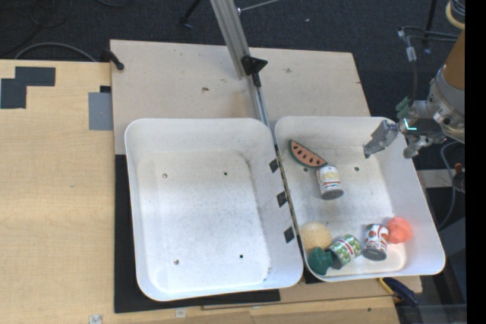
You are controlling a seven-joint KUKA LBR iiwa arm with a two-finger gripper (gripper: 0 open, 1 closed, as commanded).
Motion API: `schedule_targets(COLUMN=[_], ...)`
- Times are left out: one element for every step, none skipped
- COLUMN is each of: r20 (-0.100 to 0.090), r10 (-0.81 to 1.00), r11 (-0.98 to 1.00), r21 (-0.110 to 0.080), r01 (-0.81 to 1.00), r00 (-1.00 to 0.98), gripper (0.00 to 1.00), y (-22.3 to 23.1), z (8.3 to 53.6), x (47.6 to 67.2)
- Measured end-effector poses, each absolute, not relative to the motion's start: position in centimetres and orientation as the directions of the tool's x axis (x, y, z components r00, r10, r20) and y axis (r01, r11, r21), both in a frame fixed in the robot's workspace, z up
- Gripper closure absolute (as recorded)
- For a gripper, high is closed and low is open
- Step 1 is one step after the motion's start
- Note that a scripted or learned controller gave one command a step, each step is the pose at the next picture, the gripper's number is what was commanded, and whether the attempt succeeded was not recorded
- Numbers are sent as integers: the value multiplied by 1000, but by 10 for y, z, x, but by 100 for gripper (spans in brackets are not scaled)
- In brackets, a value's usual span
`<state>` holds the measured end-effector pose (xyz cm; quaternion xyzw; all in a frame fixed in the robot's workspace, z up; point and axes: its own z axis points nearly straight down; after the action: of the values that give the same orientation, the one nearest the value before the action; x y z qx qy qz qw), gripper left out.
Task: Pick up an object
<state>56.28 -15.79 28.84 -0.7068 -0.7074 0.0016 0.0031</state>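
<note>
Arm: grey, enters from the right edge, wrist over the right rim of the right bin.
Gripper point(382, 138): sits above the upper right corner of the right bin, pointing left and down. Too small and blurred to tell how it is set; nothing seen in its grasp.
Right bin point(425, 216): shallow, white, holds all the loose objects.
Watermelon slice point(307, 155): toy wedge, red with a dark rind, upper left of the right bin, near the divider.
Small can point(329, 182): white label, tilted, just below and right of the slice, mid-bin.
Yellow ball point(316, 234): pale, fuzzy-looking, lower left part of the bin.
Green object point(321, 261): dark green, touching the yellow ball from below, at the front wall.
Green can point(345, 249): on its side, just right of the green object.
Red-white can point(375, 241): beside the green can, near the front right corner.
Orange object point(399, 229): rounded, touching the red-white can on its right.
Left bin point(144, 163): white, speckled floor.
Tabletop point(53, 186): light wood to the left.
</note>
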Motion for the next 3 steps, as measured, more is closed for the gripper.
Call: schedule_targets(r20=[1,2,3], r10=[1000,1000,1000], r11=[-1,0,-1], r21=[-2,-8,-9], r01=[1000,1000,1000], r00=[1,0,1], gripper=[0,0,0], y=[-158,-152,-142], z=[291,239,184], x=[563,554,548])
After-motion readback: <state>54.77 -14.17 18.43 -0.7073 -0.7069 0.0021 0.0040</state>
